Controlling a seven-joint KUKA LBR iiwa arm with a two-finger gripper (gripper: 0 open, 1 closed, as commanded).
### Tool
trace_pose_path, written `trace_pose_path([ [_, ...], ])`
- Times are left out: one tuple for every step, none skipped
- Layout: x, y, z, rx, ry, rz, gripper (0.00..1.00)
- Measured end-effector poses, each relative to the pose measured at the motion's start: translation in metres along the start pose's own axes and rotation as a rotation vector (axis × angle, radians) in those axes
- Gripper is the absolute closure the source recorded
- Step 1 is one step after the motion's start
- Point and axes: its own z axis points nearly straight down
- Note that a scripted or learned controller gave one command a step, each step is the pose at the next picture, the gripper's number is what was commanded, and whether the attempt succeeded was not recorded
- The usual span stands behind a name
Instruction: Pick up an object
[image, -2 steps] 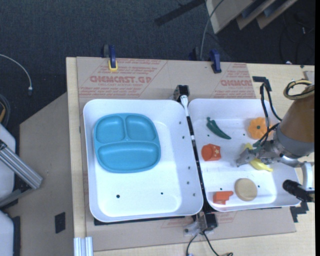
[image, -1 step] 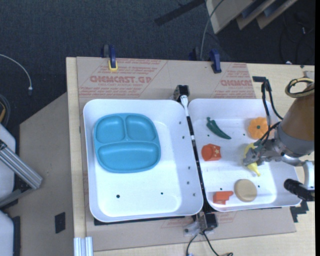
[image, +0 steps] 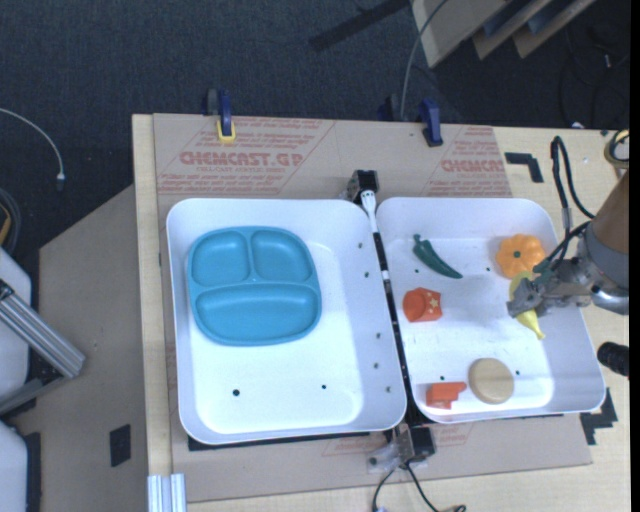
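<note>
Low over the right-hand shallow white bin (image: 575, 385), near its right wall, the two-finger gripper (image: 530, 298) is seen at the end of the grey arm (image: 610, 255); whether anything is clasped cannot be told, since a small yellow pointed object (image: 533, 322) shows just beneath it without being clearly shown between its parts.

Nearest the camera in that bin, a small orange block (image: 445, 394) and a round beige disc (image: 491, 380) are found just beside each other. Farther back, a red pepper-shaped toy (image: 423, 305) lies near the bin's left wall, then a dark green chilli-shaped toy (image: 436, 257), with an orange pumpkin-shaped toy (image: 519, 255) close to the gripper. In the left-hand white bin (image: 290, 410) a blue plastic divided plate (image: 255, 285) is set.

It is judged that the yellow piece could be nudged aside or pinned against the bin floor rather than lifted, because it is small and tapered. The pumpkin toy, being so near, could also be bumped on the way up.

On the brown board (image: 330, 150) behind the bins, red lettering is printed repeatedly; "CHEMCAST" can be read, the rest being too small.
</note>
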Motion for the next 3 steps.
trace_pose_path([
  [-0.001, 0.002, -0.047, 0.0, 0.0, -0.001, 1.0],
  [0.061, 0.005, -0.056, 0.006, 0.006, -0.007, 1.0],
  [0.111, 0.012, -0.055, 0.008, 0.006, -0.006, 1.0],
])
